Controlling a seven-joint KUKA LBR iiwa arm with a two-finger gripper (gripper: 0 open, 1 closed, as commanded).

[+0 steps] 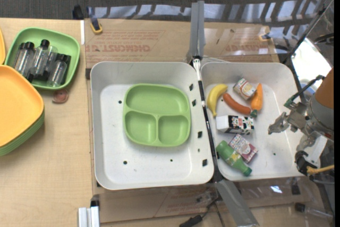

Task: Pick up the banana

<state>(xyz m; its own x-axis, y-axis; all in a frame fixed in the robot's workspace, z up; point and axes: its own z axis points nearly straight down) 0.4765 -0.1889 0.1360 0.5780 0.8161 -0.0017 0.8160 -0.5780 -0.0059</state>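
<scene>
At the far left of the bench, a stack of orange plates (16,109) is lying beside a small green tray (71,45), which is holding several dark-capped clear bottles (40,61). Moving right, the left white bin (106,167) is carrying a green divided plate (157,114) near its middle, with its three compartments bare. The right white bin (281,159) is holding a cluster of items toward its left and far part: the banana (214,98) is lying at the far left of that bin, close to the divider between the bins, curving beside a red sausage-shaped item (237,103). Just right of these, a small round can (244,87) and an orange carrot (257,97) are sitting at the far side. Nearer, a black-and-white carton (235,123) is lying on its side, and nearer still a green bottle (232,158) is resting against a small pink packet (244,146). At the right edge, the gripper (284,124) is hanging over the right side of this bin, well apart from the banana, with the arm's wrist and cables trailing off behind it; whether it is open or closed cannot be told from here, and nothing is visibly caught in it.
</scene>
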